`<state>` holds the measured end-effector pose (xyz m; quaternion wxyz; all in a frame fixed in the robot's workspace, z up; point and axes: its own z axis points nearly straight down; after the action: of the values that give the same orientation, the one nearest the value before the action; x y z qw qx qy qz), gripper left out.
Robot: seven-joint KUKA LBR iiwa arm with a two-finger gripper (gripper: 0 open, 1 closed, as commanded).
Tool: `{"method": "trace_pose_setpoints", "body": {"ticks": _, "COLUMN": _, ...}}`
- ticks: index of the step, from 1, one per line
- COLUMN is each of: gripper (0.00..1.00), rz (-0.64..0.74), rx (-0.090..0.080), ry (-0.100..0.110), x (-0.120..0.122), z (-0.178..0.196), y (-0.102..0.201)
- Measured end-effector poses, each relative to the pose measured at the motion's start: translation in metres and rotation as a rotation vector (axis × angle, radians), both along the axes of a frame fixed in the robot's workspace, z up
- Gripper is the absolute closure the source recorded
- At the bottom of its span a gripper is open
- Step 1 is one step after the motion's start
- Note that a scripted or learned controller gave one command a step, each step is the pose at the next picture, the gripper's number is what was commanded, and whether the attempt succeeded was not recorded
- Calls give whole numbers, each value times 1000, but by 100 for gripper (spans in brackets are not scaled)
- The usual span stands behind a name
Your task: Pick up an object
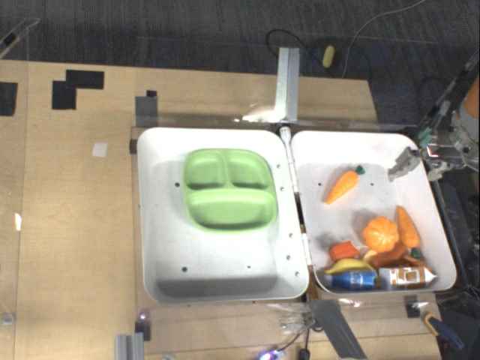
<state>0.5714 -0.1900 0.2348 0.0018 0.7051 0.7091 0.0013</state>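
I have one fixed camera above the bench, looking down at a slant from some height. Both white bins fit in frame: the left bin point(157, 223) toward 9 o'clock, the right bin point(442, 231) toward 3 o'clock. Dark floor point(150, 13) lies at 12 o'clock.

left bin point(161, 201): green divided plate point(229, 188) | right bin point(352, 145): carrot point(343, 185) at centre, toy foods point(379, 257) heaped nearer its front | hand point(420, 156) over its far right corner
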Motion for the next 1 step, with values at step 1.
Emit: {"method": "trace_pose_setpoints", "body": {"ticks": 1, "gripper": 0, "rz": 94, "rx": 1, "ry": 4, "x": -6, "z": -97, "y": 50}}
